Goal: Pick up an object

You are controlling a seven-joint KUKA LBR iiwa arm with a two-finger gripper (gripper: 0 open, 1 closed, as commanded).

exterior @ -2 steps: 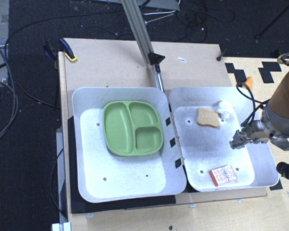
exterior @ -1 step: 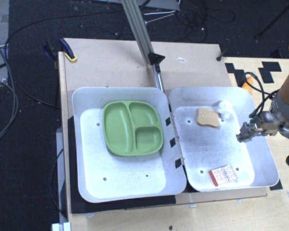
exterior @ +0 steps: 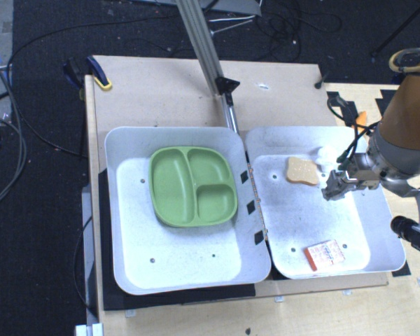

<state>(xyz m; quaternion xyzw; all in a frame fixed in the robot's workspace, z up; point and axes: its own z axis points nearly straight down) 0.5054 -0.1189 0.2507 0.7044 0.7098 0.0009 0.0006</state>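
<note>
Since the task names no particular object, the likeliest target is the tan sponge [exterior: 302, 171], which lies flat in the upper part of the right bin [exterior: 378, 254], near that bin's left wall. It is not lifted: it rests on the bin floor with nothing around it. The gripper [exterior: 334, 187] hangs just beside it, to its right and slightly lower in the view, close but apparently not touching, and nothing shows between the fingers. Whether the jaws are spread or pressed together I cannot tell; they read as a dark, blurred cluster at the end of the arm [exterior: 399, 131]. So, as I judge it, the pick is at the approach stage: the arm has reached into the right bin, while centring over a thing, closing on it and lifting are all left to do. A second candidate, a small red-and-white packet [exterior: 325, 255], lies flat near the bin's lower edge, well apart from both sponge and gripper. A small pale item sits just right of the sponge, too washed out to identify. Across the divide, the left bin [exterior: 126, 257] holds a green divided plate [exterior: 194, 186], far from the gripper and out of the way. Nothing blocks the sponge; only the bin wall to its left might crowd a finger.
</note>
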